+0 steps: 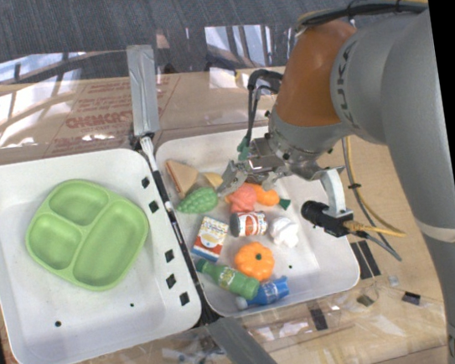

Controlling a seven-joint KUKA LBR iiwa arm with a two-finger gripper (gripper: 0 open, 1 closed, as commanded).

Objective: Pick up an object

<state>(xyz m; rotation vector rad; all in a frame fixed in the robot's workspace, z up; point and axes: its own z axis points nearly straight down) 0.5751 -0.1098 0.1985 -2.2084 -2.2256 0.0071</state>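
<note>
Pincer over right bin, grip state unclear, pink-orange lumpy toy just beneath

The right bin is crowded: an orange pumpkin, green bottle, blue bottle, small carton and jar lie close together, leaving bare floor mainly along its right side. The arm overhangs that bin's upper right. In the left bin, 1 green divided plate sits mid-floor, with open floor below it.
</note>
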